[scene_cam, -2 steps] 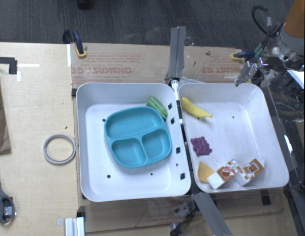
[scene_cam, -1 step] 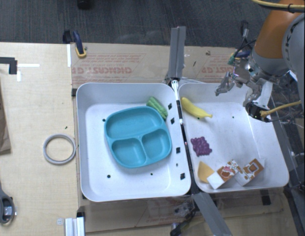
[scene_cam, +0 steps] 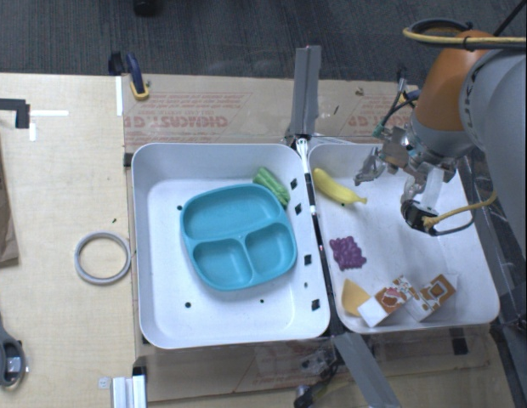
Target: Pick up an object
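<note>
tape ring (scene_cam: 103, 257), scissors (scene_cam: 6, 357), blue clamp (scene_cam: 136, 75)

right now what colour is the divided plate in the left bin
Light blue. The plate with three compartments shows best in the camera view, lying in the left bin.

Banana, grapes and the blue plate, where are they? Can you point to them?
banana (scene_cam: 335, 189), camera view, middle of its yellow body.
grapes (scene_cam: 347, 252), camera view, centre of the purple bunch.
blue plate (scene_cam: 214, 212), camera view, floor of its big top compartment.
</note>
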`<state>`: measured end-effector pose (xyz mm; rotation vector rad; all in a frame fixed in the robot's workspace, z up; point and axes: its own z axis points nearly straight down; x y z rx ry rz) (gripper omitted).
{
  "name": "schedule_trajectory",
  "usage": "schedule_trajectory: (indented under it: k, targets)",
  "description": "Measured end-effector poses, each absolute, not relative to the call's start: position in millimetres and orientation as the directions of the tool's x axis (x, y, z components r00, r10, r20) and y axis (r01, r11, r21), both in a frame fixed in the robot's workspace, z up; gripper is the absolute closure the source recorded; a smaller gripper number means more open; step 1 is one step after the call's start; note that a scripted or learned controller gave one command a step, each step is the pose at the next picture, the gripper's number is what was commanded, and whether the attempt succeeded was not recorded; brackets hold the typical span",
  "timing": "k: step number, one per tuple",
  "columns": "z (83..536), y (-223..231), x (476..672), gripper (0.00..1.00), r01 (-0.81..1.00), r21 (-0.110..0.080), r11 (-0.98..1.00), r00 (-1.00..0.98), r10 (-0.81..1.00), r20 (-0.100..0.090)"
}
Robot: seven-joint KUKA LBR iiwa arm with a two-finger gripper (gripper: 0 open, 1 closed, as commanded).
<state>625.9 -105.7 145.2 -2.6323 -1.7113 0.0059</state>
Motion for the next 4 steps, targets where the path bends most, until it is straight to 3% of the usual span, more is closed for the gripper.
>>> schedule_trajectory:
  k: [1, 2, 3, 4]
  targets:
    - [197.9, -45.5, 658.9, 0.0, 0.968, -0.001, -0.252, 0.252, 0.968, -0.002]
    - [190.9, -27.8, 587.1, 0.0, 0.989, -0.003, -0.145, 0.145, 0.989, -0.001]
    - [202.8, 19.9, 631.7, 0.0, 0.961, -0.002, -0.278, 0.278, 0.961, -0.002]
    - [202.8, 19.8, 631.7, 0.0, 0.961, -0.002, -0.278, 0.278, 0.961, -0.002]
